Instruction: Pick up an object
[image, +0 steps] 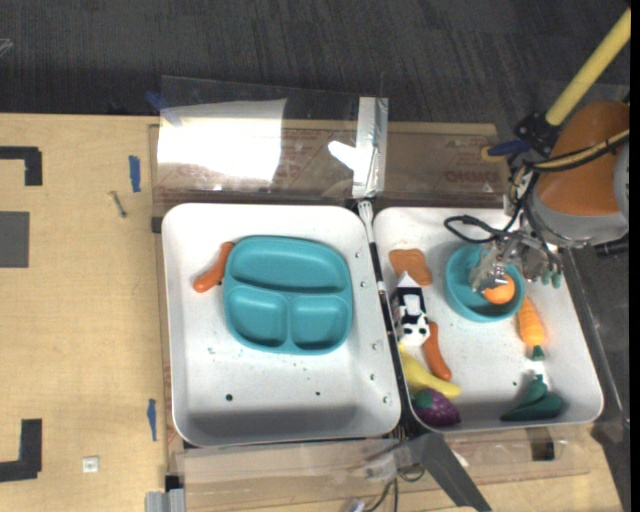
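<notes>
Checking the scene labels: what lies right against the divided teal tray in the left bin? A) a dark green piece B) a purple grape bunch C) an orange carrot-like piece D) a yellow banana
C: an orange carrot-like piece lies at the upper-left edge of the divided teal tray in the left bin.

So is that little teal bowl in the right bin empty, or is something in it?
Not empty. The teal bowl holds a small orange item, with the gripper directly over it.

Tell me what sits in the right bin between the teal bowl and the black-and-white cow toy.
In the camera view, an orange-brown flat toy piece lies between the teal bowl and the cow toy, nearer the cow's upper side; otherwise bare white bin floor.
</notes>
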